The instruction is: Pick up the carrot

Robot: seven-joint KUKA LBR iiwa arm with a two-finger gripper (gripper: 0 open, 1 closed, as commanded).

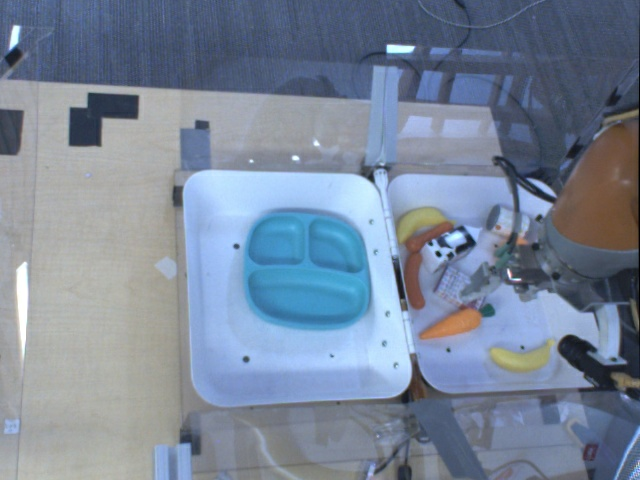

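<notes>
The tabletop (90, 268) is pale wood with black tape patches near its far left corner. On it sit two shallow white bins, side by side and touching along their inner rims.

The left bin (215, 348) holds a blue tray (305, 270) with three compartments, lying flat near the middle.

The right bin (450, 376) holds several toy foods. At its left side a sausage (412, 280) lies lengthwise close to the inner wall, with a yellow piece (418, 220) just above it. Beside these is a small black-and-white item (455, 242), too small to identify. The carrot (452, 323) lies toward the near side of this bin, pointed end to the left, green stub to the right. A banana (521, 357) lies nearer the front right, apart from the carrot.

The end effector (490, 276) hangs just above and right of the carrot, over a small checked object; whether it is wide or narrow cannot be told, and the carrot is not in it. The arm (598, 208) enters from the right.
</notes>
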